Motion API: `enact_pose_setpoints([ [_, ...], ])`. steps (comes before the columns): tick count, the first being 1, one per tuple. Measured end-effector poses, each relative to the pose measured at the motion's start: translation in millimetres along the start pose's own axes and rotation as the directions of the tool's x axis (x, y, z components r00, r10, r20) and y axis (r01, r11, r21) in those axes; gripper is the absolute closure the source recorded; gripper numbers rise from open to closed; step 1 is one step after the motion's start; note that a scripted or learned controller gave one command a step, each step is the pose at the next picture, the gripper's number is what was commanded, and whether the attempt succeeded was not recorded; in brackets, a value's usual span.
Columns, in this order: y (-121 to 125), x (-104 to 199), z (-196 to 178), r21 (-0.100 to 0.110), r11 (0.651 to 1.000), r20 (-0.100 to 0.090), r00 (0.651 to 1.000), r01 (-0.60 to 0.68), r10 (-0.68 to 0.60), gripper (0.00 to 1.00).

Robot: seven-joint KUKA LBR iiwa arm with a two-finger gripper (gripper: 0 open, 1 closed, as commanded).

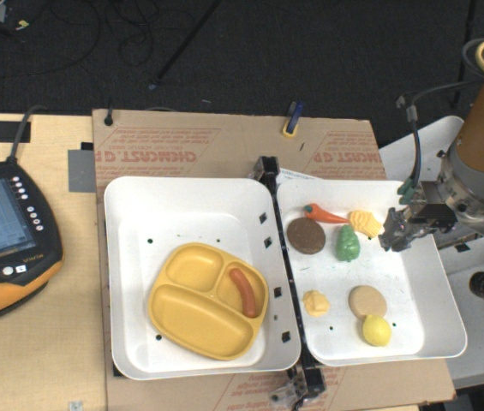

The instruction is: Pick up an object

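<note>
The right bin (421, 268) holds several toy foods: an orange carrot (325, 215), a yellow corn piece (364, 223), a brown round patty (307, 236), a green vegetable (348, 245), a small yellow lump (316, 302), a tan round piece (367, 300) and a yellow lemon (377, 330). My gripper (393, 234) hangs over the bin's right part, just right of the corn and the green vegetable. Nothing shows between its fingers. In the left bin (139, 204) lies a yellow divided plate (199, 315) with a red sausage (244, 290) in one compartment.
A black clip divider (269, 171) joins the two bins at the back. An orange teach pendant (6, 242) lies on the bench at the far left. Cardboard (224, 148) lies under both bins. A cable (417, 144) loops above the wrist.
</note>
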State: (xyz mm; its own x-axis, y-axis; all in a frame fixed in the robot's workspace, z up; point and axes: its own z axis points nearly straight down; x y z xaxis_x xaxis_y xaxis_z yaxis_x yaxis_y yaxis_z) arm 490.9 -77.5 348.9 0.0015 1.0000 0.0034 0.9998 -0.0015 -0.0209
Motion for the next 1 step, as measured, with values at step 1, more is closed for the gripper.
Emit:
enact_pose_setpoints([
  [1, -4.3, 101.3, -51.1, -0.022, 1.0, 0.001, 1.0, 0.013, -0.013, 1.0],
])
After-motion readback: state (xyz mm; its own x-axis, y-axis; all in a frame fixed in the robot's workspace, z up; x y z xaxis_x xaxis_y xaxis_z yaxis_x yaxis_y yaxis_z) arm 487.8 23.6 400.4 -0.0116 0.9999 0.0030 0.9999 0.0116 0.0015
